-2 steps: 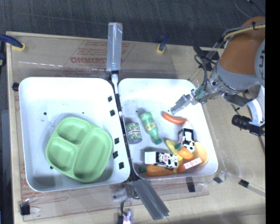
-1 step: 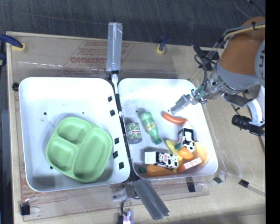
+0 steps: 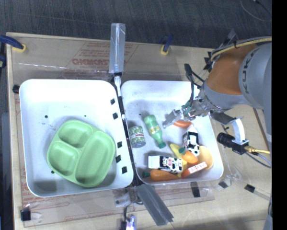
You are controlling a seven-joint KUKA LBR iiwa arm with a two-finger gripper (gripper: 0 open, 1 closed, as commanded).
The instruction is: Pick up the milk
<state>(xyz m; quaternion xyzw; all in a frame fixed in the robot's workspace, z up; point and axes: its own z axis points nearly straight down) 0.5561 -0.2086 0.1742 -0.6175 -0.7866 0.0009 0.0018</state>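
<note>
1. I am looking down on two shallow white plastic bins sitting side by side on the bench: the left bin point(image 3: 33, 104) taking up the left half of the frame, the right bin point(image 3: 133, 92) sitting right of centre.
2. One light green moulded tray with three compartments point(image 3: 82, 152) is lying in the lower middle of the left bin.
3. I am counting two black-and-white cow-patterned milk cartons in the right bin. One milk carton point(image 3: 165, 163) is lying on its side near the bin's lower edge; the second carton point(image 3: 191, 143) is standing just above and to the right of it, near the right wall.
4. One green plastic bottle point(image 3: 154, 130) is lying tilted in the middle of the right bin, and one small labelled can point(image 3: 137, 135) is resting just left of it, close to the divider.
5. One orange carrot-shaped toy point(image 3: 161, 175) is lying along the lower rim, touching the lying carton from below. More yellow and orange pieces are piled at the lower right corner; I cannot count them apart.
6. The grey arm's two-finger gripper point(image 3: 174, 117) is hanging over the upper right part of the right bin, above the standing carton. I cannot tell how wide it is set.
7. One small red-orange piece point(image 3: 183, 124) is lying just below the gripper.
</note>
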